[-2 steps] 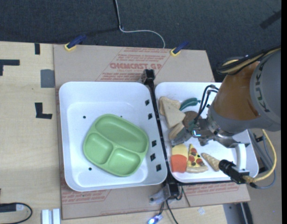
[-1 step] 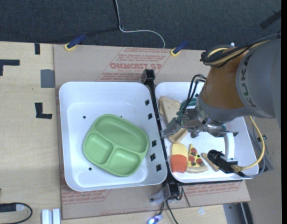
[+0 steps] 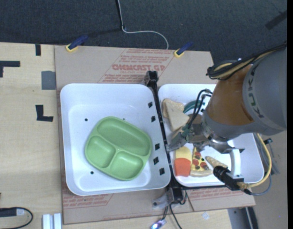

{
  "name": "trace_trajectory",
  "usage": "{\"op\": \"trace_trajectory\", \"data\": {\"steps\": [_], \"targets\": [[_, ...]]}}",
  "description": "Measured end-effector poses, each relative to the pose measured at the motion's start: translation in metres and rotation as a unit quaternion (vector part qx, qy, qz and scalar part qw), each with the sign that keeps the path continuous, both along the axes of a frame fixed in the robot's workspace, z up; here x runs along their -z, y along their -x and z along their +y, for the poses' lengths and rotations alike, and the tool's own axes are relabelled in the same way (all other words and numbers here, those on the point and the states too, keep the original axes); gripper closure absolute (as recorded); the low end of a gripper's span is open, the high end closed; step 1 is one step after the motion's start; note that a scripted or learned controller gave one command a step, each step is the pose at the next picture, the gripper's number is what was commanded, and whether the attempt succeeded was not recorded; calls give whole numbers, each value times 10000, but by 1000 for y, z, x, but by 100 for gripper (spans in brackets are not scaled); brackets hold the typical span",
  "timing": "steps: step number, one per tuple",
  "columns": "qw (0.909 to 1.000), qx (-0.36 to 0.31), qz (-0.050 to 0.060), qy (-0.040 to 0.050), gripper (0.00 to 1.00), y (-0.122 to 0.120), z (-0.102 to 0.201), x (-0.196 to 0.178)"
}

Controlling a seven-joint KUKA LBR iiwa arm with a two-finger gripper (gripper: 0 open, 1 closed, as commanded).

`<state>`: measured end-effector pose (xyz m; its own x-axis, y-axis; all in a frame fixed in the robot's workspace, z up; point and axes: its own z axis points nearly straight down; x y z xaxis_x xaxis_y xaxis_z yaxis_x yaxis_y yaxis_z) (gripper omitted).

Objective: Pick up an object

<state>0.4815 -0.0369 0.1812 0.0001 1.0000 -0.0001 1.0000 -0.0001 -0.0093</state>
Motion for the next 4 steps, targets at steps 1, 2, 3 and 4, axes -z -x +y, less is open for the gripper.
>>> {"op": "trace_trajectory", "data": {"steps": [1, 2, 3, 4], "targets": [[10000, -3, -16, -1, 0, -1, -9, -1], [10000, -28, -55, -2, 0, -3, 18, -77], [9999, -6, -101, 12, 0, -4, -4, -214], [10000, -14, -7, 20, 100, -3, -2, -215]]}}
